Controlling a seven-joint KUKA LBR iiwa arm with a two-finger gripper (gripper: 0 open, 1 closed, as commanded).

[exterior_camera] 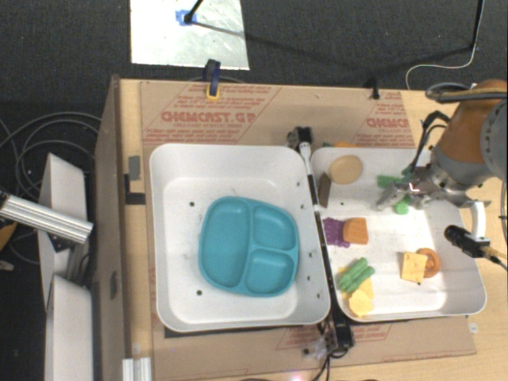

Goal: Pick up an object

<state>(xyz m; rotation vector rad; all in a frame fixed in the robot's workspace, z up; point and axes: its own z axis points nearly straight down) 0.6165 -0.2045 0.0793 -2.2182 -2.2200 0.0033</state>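
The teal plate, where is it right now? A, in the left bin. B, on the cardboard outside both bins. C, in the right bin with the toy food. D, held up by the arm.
A: the teal plate lies flat on the floor of the left bin, alone there, while the arm's gripper is over the right bin.

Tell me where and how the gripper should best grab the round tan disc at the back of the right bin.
Probably from straight above, closing across the middle of the round tan disc. It looks to lie flat with a circular outline, so any angle across it fits alike. It sits near the right bin back wall and the divider, so keep the fingers off those sides. The gripper is to its right.
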